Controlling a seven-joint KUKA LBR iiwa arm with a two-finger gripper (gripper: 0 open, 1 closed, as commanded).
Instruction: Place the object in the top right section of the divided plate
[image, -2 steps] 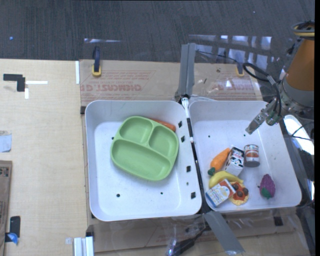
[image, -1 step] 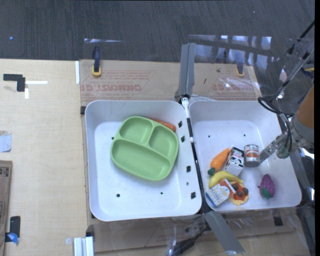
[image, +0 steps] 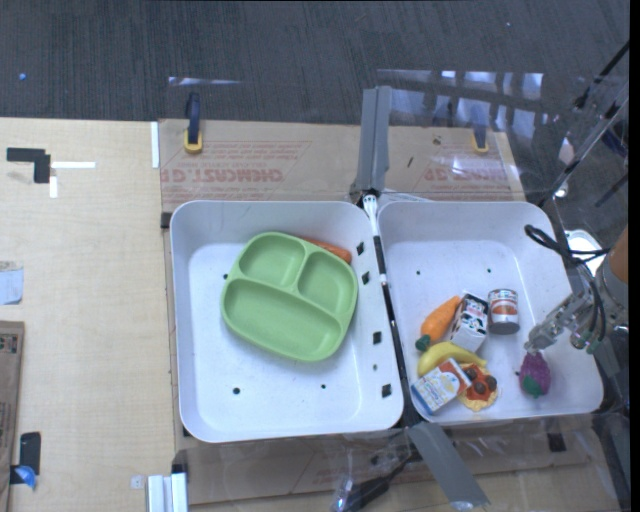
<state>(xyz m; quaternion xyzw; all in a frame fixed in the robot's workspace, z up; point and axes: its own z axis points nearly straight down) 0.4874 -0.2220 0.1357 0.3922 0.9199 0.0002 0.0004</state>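
Two shallow white plastic bins side by side: left bin (image: 200, 400), right bin (image: 450, 235). From my remote seat, largest first.

The light green three-section divided plate (image: 290, 296) sits mid-left bin, rotated a bit. Two small sections along its upper edge, one large section below; the target top right section (image: 325, 278) is at about 1 o'clock from plate centre. Something orange (image: 332, 248) pokes out from behind the plate rim at 1 o'clock, mostly hidden, can't ID it.

Right bin, lower half: a cluster of toy food and packs. Orange carrot-like piece (image: 439, 318), small white carton (image: 469, 322), small can with a red label (image: 503, 310), yellow banana (image: 447, 355), blue-white pouch (image: 437, 390), a flat orange-red piece (image: 480, 388), and a small purple fruit-like object (image: 534, 373) off by itself.

The gripper (image: 545, 337) is in over the right bin's 3 o'clock edge, tip slanting down-left. Nearest item is the purple one, just beside it at roughly 6 o'clock, apart as far as I can see. Can is at 10 o'clock from the tip. Nothing visibly between the fingers; whether they're apart or together, can't tell.

My read: no pick yet. Plate lies well apart at 9 o'clock.
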